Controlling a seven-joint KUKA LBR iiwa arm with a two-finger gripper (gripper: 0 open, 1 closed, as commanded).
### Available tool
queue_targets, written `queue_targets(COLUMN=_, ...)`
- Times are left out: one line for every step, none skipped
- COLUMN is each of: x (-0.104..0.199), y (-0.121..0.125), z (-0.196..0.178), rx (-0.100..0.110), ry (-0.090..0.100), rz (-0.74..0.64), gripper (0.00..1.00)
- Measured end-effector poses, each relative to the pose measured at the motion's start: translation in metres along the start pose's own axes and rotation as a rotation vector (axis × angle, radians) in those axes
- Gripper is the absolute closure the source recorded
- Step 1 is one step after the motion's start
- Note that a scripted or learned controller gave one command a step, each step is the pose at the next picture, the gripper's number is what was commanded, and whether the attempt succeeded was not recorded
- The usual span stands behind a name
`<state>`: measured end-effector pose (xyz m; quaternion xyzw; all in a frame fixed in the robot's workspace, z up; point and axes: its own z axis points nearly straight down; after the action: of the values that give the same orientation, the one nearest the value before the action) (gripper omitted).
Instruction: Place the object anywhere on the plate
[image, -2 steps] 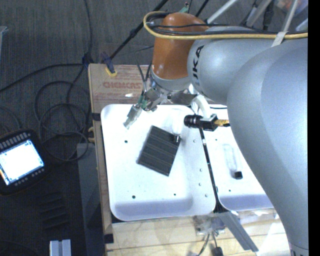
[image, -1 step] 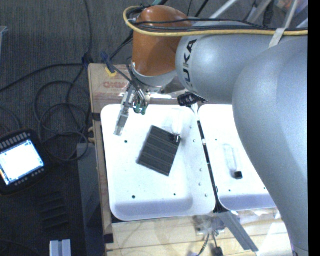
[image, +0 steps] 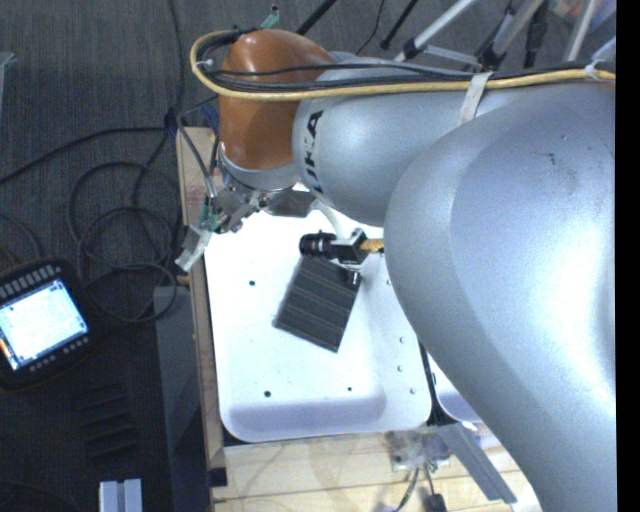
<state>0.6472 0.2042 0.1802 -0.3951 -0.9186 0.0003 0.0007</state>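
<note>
A dark ribbed slab (image: 316, 308) lies in the white bin (image: 300, 415). The end effector (image: 200, 240) is near the bin's far corner. I cannot tell if it is spread.

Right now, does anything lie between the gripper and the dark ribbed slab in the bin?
Nothing visible does. The gripper hangs at the upper-left corner of the white bin. The dark ribbed slab lies flat mid-bin, with bare white floor between them. The arm covers the neighbouring bin.
</note>
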Motion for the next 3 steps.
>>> queue_targets(x=0.038, y=-0.01, z=-0.033, rx=-0.001, ry=-0.001, rz=-0.202, gripper=0.0)
queue_targets(x=0.041, y=-0.011, z=0.05, rx=0.008, ry=-0.004, rz=0.061, gripper=0.0)
queue_targets(x=-0.021, y=-0.009, z=-0.096, rx=-0.001, ry=-0.004, rz=0.029, gripper=0.0)
